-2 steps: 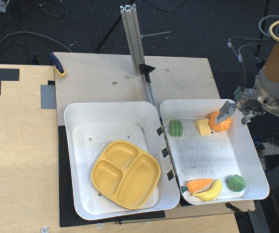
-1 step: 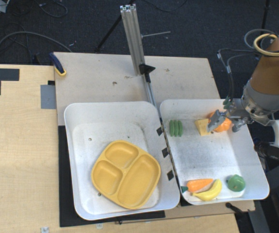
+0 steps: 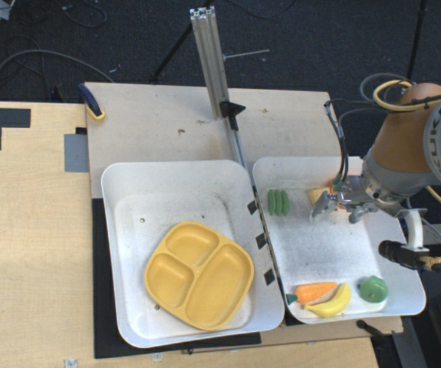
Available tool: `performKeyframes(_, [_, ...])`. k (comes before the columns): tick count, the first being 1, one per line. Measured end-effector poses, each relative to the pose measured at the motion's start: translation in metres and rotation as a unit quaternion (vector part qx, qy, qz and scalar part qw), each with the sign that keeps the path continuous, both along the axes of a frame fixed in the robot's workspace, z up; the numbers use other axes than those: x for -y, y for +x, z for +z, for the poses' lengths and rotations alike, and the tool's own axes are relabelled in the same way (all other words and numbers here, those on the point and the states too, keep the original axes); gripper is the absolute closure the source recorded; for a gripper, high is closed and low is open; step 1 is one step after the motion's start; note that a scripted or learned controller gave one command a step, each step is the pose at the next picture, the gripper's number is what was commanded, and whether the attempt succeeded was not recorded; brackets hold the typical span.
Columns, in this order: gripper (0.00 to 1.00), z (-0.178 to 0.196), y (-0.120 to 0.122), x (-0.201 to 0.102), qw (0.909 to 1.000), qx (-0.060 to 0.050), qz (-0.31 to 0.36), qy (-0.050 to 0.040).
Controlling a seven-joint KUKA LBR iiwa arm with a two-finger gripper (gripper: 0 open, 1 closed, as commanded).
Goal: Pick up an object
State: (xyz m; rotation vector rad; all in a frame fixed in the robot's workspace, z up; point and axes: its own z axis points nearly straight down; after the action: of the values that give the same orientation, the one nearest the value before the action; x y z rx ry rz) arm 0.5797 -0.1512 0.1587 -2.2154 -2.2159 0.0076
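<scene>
A small yellow object (image 3: 317,195) lies at the upper right of the right bin (image 3: 324,240), just left of the jaws, which hang over it; whether they are spread or pressed together I cannot tell. A green ridged piece (image 3: 278,202) sits further left. Along the bin's lower edge lie a carrot (image 3: 314,291), a banana (image 3: 331,303) and a green round fruit (image 3: 373,288). The left bin (image 3: 128,205) holds a yellow divided plate (image 3: 199,274).

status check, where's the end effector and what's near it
End effector low over right bin, far end. Small yellow object beside it, grasp unconfirmed. Green piece left of it, apart.
</scene>
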Motion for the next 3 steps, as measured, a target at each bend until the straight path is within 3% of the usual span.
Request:
performKeyframes(1, [0.0,-0.06,0.003,-0.008,1.0,0.001,0.001,0.0])
performKeyframes(2, [1.0,-0.046,0.004,-0.006,1.0,0.002,-0.001,-0.0006])
performKeyframes(3, [1.0,0.017,0.004,-0.009,1.0,0.006,0.0,-0.0014])
